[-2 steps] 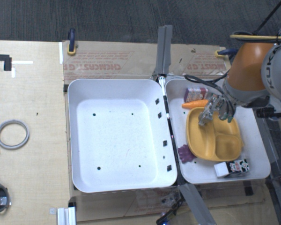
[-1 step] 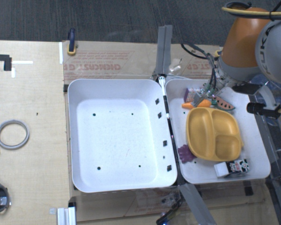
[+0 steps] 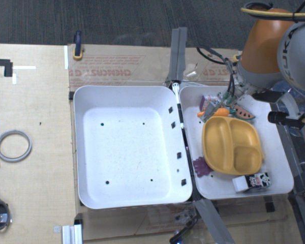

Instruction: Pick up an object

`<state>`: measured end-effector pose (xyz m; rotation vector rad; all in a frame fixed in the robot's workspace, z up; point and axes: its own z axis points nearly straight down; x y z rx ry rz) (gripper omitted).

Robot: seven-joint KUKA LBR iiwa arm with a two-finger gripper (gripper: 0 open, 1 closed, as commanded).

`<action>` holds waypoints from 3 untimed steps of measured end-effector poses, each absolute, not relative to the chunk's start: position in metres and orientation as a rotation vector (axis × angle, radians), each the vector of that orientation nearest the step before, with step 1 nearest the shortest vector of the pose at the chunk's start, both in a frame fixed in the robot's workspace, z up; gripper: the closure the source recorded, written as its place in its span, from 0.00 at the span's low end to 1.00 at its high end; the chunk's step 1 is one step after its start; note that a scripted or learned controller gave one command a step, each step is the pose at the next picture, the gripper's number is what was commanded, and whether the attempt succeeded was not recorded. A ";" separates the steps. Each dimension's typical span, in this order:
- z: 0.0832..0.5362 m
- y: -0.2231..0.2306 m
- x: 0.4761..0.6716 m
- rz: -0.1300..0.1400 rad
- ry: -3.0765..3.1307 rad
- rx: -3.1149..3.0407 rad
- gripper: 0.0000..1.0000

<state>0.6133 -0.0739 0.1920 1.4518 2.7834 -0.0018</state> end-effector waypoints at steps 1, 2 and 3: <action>0.119 -0.109 0.658 0.006 2.871 1.228 0.00; 0.131 -0.111 0.661 0.006 2.857 1.220 1.00; 0.133 -0.110 0.661 0.007 2.857 1.219 0.00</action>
